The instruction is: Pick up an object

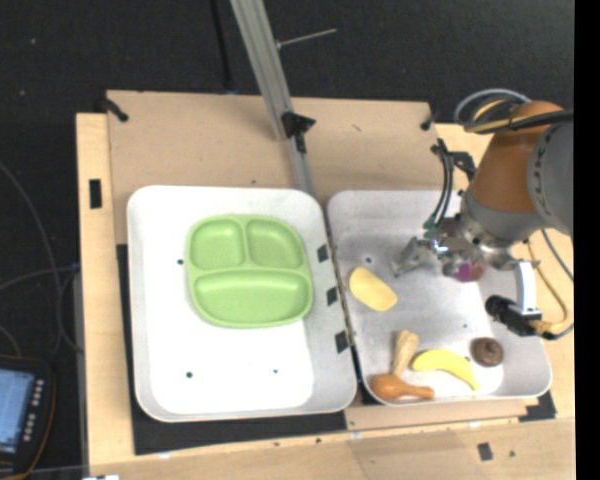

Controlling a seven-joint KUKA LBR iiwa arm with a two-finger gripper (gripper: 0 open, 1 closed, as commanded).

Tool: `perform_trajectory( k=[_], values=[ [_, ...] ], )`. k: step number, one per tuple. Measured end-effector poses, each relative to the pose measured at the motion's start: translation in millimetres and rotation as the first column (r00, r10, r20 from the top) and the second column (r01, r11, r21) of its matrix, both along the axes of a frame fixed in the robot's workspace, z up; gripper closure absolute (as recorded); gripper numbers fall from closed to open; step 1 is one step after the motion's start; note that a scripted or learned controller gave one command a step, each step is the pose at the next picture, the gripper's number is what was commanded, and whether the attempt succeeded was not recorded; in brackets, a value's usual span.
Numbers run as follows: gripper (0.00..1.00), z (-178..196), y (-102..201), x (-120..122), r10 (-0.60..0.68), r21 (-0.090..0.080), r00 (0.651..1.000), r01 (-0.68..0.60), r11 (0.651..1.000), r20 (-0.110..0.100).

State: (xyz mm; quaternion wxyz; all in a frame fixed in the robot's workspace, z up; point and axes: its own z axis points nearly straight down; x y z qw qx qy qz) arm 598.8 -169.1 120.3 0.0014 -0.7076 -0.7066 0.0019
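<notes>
My gripper (417,256) hangs low over the back middle of the right bin (380,218), with the grey arm and its orange band reaching in from the right. A small purple thing (467,269) shows just right of the gripper, partly under the wrist. A pale yellow lump (373,290) lies left of and below the gripper, apart from it. Along the bin's front lie a yellow banana (448,367), a brown round piece (487,351), an orange carrot (402,389) and a tan stick (406,347).
The left bin (160,368) holds a green divided plate (250,271). A slanted metal pole (270,78) rises behind the bins. Bare bin floor lies between the gripper and the front objects.
</notes>
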Motion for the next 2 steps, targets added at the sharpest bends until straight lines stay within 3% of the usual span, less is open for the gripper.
perform_trajectory(
  k=[1, 2],
  values=[
    [1.00, 15, -1, 2, -0.005, -0.001, 1.000, 0.005, 1.000, 0.009],
    [1.00, 63, -6, -4, -0.002, -0.002, 1.000, 0.002, 1.000, 0.011]
  ],
)
